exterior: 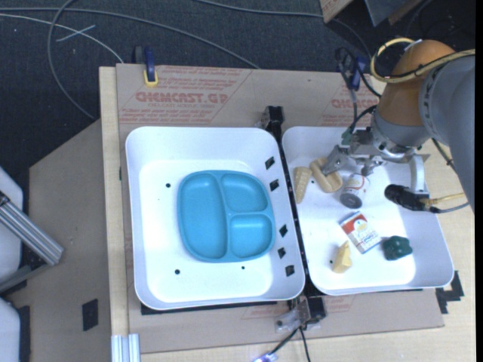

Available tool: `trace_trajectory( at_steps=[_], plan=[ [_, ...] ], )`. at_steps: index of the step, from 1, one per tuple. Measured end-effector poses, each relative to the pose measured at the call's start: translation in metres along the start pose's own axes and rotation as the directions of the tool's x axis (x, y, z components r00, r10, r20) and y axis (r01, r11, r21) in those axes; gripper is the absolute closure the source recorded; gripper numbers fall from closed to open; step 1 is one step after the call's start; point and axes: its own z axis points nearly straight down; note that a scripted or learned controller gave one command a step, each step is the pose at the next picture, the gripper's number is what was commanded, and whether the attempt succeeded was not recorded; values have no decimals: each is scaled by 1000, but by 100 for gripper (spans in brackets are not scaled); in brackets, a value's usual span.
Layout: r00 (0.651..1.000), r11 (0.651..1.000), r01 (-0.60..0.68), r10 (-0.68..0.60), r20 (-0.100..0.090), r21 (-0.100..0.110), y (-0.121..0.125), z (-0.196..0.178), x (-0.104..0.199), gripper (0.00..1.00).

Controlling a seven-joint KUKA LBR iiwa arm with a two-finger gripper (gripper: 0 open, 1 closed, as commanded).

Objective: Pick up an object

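Camera view, red-and-white small box (361, 232), flat in right bin (430, 274)

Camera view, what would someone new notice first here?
The bright blue divided plate lying in the middle of the left bin stands out most. Next, the grey arm's orange band above the right bin, where a red-and-white packet and a dark green piece lie.

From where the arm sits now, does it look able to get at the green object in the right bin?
Probably yes. The green object lies alone near the right bin's front right corner, apart from the red and white packet, with nothing over it. The gripper hovers further back in the same bin.
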Motion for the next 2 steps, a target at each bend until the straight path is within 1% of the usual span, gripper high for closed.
trace_trajectory(
  at_steps=[1, 2],
  plan=[
    [1000, 1000, 0, 0, -2, -6, 2, -13, 1, 100],
    [1000, 1000, 0, 0, 1, -4, -2, -73, -6, 100]
  ],
)
